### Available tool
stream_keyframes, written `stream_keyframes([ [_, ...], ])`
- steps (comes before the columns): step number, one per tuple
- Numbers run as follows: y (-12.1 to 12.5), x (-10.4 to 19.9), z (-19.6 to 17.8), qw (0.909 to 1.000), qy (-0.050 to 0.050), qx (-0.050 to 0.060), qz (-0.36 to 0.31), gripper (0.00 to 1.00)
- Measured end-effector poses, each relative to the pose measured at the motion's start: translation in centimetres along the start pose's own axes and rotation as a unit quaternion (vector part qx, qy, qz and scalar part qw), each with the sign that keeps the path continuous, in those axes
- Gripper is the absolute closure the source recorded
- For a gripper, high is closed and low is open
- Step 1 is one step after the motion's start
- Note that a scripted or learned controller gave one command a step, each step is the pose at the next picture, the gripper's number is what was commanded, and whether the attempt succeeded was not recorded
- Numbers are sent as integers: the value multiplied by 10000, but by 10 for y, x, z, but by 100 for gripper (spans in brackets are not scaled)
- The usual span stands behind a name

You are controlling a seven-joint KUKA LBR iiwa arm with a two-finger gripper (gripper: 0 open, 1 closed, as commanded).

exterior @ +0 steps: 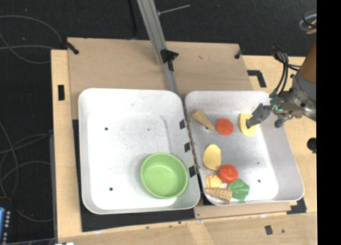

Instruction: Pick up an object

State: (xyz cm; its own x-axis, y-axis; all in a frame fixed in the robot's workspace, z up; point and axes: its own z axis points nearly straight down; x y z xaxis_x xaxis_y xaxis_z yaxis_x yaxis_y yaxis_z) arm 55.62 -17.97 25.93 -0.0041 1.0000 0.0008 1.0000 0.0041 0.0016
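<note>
Two shallow white bins sit side by side on the bench, and pretty much all the clutter is in the right bin (pixel 277 177). The left bin (pixel 106 111) just has a green bowl (pixel 164 174) near its front edge, over toward the right corner. In the right bin, a tan wedge-shaped piece (pixel 202 120) lies near the back left corner, with a small orange-red round thing (pixel 224 127) just beside it. A yellow flat piece (pixel 246 124) sits near the back edge, right of the middle, and the gripper (pixel 257 118) is right on top of its right side, reaching in from the right edge of the bin. The dark fingers overlap the yellow piece from this angle, but it's honestly impossible to tell whether they're spread or closed, or whether they've actually got anything. Further forward along the left edge there's a pale yellow oval object (pixel 212 156), then a red tomato-looking thing (pixel 228 172) right next to it. Down in the front left corner a little pile is bunched up: a tan waffle-textured piece (pixel 219 193), a small yellowish chunk (pixel 212 181) touching it, and a green leafy item (pixel 240 189) pressed against the tomato-looking one. A grey metal pole (pixel 152 20) slants across the bench behind the bins.
</note>
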Motion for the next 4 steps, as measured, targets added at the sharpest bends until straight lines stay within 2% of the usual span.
stream_keyframes([
  [1,0,0,0,10000,4,-2,1,0],
  [2,-3,4,44,10000,-15,24,26,0],
  [4,-4,3,159,10000,-16,27,32,0],
])
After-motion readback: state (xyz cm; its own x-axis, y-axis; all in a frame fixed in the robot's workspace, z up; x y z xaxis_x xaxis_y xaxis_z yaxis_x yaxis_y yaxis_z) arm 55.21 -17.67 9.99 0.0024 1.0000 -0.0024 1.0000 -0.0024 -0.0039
